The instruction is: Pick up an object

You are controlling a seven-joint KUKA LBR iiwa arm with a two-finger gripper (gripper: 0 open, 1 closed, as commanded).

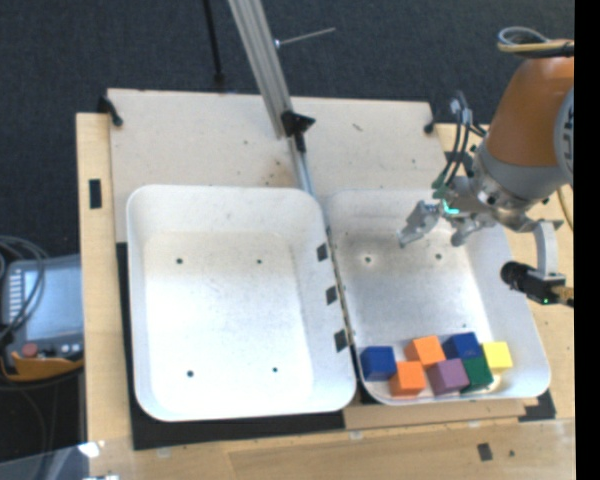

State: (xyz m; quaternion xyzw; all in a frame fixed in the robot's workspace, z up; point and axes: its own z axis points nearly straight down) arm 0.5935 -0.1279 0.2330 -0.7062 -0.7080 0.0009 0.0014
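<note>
Several small blocks lie clustered at the near edge of the right bin (400,288): a blue block (378,361), two orange blocks (427,349) (409,377), a purple block (447,375), a green block (478,371), a second blue block (465,345) and a yellow block (497,355). My gripper (440,228) hangs over the far part of the right bin, well away from the blocks. Its two fingers (416,225) are spread apart, with nothing between them.
The left bin (230,298) sits beside the right one, with a row of black clips along the shared rim. A slanted aluminium post (265,63) rises behind the bins. A control pendant and cables lie off the bench at the left.
</note>
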